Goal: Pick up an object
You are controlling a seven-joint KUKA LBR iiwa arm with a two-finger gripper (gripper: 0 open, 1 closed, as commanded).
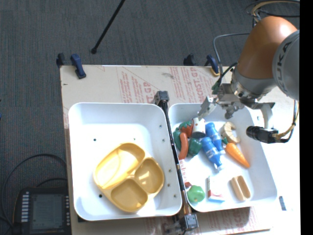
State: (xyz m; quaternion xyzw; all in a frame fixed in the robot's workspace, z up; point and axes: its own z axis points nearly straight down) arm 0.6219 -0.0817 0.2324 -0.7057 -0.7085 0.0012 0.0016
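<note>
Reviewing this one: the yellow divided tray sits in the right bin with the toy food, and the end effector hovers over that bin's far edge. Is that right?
Not quite. The camera view shows the yellow divided tray in the left bin, apart from the toy food. The toy food, such as the carrot and blue bottle, lies in the right bin, and the end effector is over that bin's far edge.

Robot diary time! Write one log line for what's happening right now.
arm: above right bin | gripper: open, holding nothing | under it: blue bottle, carrot | left bin: yellow tray
</note>
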